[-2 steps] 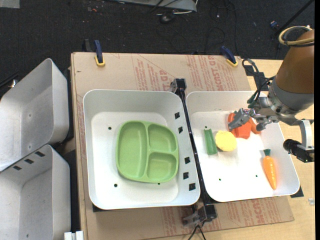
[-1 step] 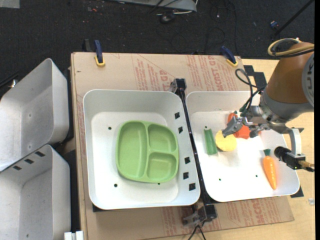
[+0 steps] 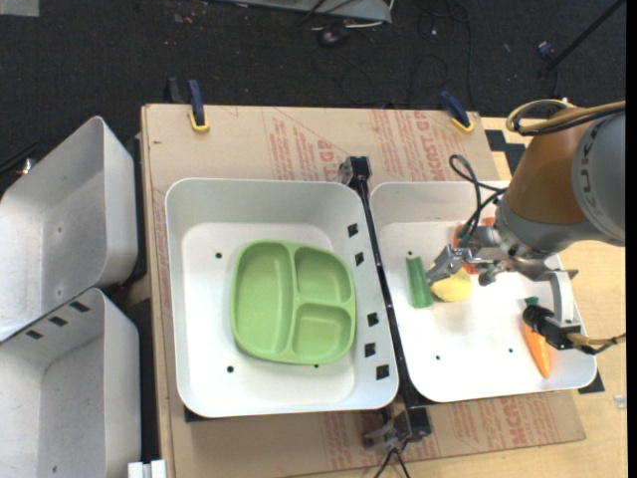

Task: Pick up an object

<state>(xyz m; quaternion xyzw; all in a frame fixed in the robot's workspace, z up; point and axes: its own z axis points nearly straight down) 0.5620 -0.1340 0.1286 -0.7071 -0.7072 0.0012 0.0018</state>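
Yellow rounded object point(image 3: 453, 289), lemon-like, lying on the floor of the right-hand shallow white bin point(image 3: 478, 352), toward its left middle. Touching or just beside its left edge: a short green stick-shaped block point(image 3: 418, 281), lying lengthwise near the bin's left wall. Directly over the yellow object, overlapping its top edge as seen from the camera: the metal claw point(image 3: 460, 265), pointing down and to the left. Cannot tell how far open, nor whether anything is gripped. Behind the claw, the grey arm point(image 3: 562, 182) with its orange band, reaching in from the right. Farther off in the same bin, near the lower right corner and well apart from the yellow object: an orange carrot-shaped piece point(image 3: 538, 353), narrow end toward the front rim. Next door, in the left-hand shallow white bin point(image 3: 199, 371): a light green plastic plate point(image 3: 294, 302) with three compartments, lying flat in the middle. Under both bins, a brown cardboard-covered worktop point(image 3: 279, 137), with two clamps point(image 3: 197, 108), blue and yellow, on its far edge.
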